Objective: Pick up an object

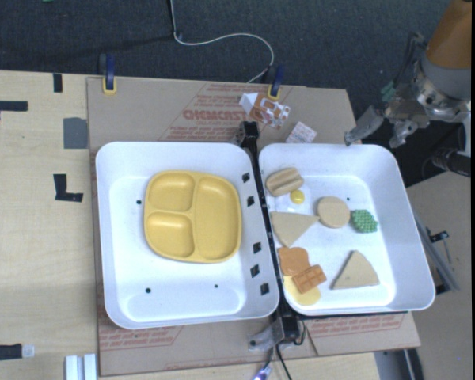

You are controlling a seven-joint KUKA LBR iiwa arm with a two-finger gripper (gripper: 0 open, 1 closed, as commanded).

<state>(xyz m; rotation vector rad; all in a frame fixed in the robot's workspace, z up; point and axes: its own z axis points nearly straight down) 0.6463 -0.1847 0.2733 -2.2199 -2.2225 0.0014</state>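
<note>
Dark carpet frames the table as the grey arm's jaws hang apart and unladen just beyond the right white bin, toy food pieces lying below them, ready for picking.

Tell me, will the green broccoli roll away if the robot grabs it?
Probably not far. The broccoli looks bumpy rather than smooth, so it would likely wobble, not roll. It is small and looks like toy food, so likely light. It lies right beside the round cookie, so a push might nudge that too.
</note>
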